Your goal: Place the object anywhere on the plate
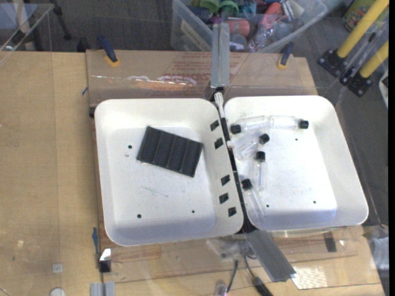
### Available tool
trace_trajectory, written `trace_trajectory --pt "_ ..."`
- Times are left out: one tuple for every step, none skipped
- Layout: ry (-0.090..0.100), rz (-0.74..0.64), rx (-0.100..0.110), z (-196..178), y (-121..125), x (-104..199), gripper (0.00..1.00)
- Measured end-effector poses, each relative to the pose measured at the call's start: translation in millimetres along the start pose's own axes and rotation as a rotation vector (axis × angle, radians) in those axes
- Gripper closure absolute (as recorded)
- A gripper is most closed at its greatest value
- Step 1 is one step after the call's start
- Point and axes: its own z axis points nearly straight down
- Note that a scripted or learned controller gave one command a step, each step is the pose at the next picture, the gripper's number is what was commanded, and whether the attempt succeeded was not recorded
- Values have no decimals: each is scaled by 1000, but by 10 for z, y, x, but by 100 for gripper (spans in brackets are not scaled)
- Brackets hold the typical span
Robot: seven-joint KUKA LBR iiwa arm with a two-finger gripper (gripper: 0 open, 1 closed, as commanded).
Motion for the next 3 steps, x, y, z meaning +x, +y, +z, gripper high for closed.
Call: trace_trajectory --pt "0 0 0 1 -2 2 0" --pt "0 -6 -1 -98 -2 7 100" --pt "2 -96 4 -356 1 -512 100"
